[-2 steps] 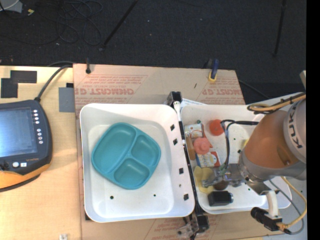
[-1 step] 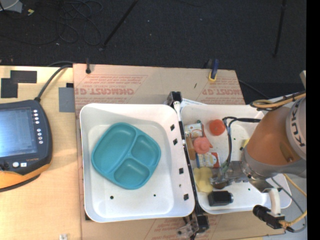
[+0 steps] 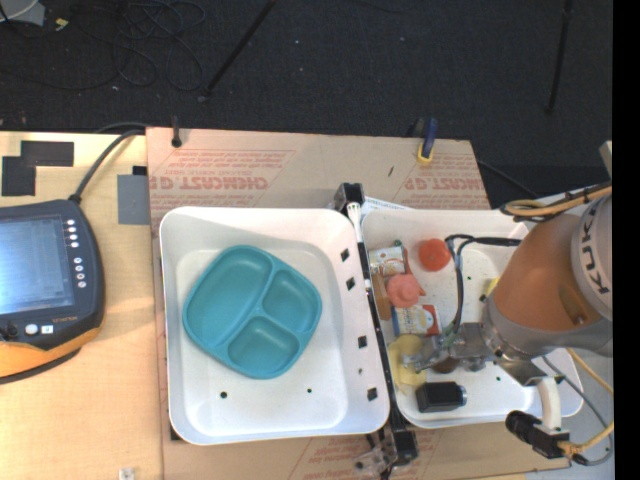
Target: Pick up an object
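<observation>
The right bin (image 3: 480, 413) holds several small objects: an orange-red round piece (image 3: 433, 255), a pink piece (image 3: 404, 290), a small printed box (image 3: 388, 261), a red and white packet (image 3: 416, 320), a yellow object (image 3: 405, 352) and a black block (image 3: 440, 396). My gripper (image 3: 440, 359) is low in this bin, just right of the yellow object and above the black block. The grey and orange arm (image 3: 548, 293) covers the bin's right half. The gripper's metal parts are dark and cluttered, and I see nothing clearly held.
The left bin (image 3: 200, 398) contains a teal divided plate (image 3: 253, 310). A dark divider (image 3: 366, 308) runs between the bins. A tablet-like pendant (image 3: 40, 273) lies on the bench at far left. Cables (image 3: 460, 278) loop over the right bin near the arm.
</observation>
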Robot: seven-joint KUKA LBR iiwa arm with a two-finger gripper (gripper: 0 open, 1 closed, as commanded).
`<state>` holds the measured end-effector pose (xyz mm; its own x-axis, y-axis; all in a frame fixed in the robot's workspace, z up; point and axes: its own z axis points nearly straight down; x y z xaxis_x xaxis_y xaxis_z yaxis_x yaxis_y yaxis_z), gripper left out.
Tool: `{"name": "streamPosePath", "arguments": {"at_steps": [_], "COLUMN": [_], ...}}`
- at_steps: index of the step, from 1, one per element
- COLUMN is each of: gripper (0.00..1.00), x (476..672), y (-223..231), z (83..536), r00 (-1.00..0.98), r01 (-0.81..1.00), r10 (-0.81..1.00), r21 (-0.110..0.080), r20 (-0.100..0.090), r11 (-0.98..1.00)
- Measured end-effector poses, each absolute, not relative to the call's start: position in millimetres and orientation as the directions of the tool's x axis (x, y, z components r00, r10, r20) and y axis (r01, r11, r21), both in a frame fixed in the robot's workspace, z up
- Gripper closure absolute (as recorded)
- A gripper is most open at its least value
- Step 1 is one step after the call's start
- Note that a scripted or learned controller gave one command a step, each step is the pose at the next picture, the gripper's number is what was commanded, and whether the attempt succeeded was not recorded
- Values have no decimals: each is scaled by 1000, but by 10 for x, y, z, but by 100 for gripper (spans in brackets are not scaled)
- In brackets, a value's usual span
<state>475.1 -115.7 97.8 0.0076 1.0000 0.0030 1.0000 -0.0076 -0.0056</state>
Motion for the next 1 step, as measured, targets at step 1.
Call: {"name": "streamPosePath", "arguments": {"at_steps": [1], "gripper": [100], "x": [4746], "y": [-1167], "z": [1069], "r00": [13], "r01": [1000], "r10": [1000], "r21": [-9], "r20": [4], "r11": [-13]}}
